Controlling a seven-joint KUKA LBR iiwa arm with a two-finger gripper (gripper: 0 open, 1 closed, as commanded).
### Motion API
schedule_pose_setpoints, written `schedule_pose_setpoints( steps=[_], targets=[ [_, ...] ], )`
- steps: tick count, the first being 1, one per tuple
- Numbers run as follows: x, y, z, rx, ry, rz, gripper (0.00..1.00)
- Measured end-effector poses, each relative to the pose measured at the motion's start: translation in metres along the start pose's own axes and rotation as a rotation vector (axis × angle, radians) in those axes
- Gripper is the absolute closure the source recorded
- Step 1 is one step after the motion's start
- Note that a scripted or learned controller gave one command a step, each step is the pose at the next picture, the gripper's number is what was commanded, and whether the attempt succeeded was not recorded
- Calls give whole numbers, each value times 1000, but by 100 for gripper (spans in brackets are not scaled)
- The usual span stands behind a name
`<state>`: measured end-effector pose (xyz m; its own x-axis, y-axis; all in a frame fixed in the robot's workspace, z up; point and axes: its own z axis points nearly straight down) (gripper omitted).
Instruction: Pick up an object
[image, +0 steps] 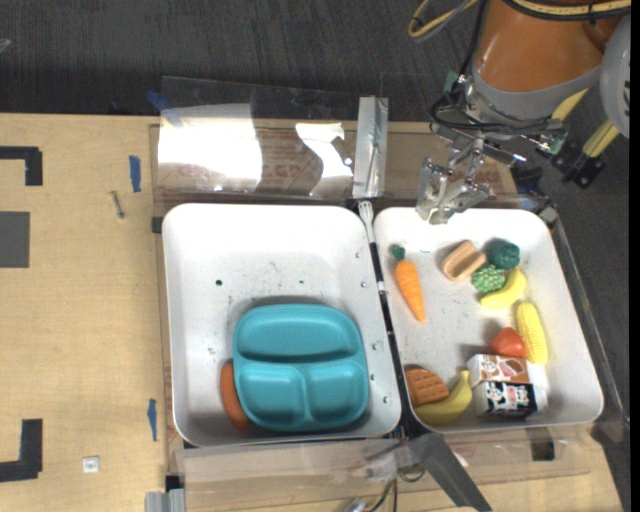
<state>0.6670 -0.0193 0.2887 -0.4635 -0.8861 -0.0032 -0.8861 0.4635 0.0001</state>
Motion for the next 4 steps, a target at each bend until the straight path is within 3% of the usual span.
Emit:
schedule_pose_setpoints(
  steps=[1, 2, 3, 4],
  targets=[
    [-3, 1, -22, 8, -4, -132, 100],
    [15, -9, -22, 8, -3, -237, 100],
    [14, -8, -16, 3, -2, -381, 100],
    [1, -1, 21, -2, 0, -543, 100]
  ],
)
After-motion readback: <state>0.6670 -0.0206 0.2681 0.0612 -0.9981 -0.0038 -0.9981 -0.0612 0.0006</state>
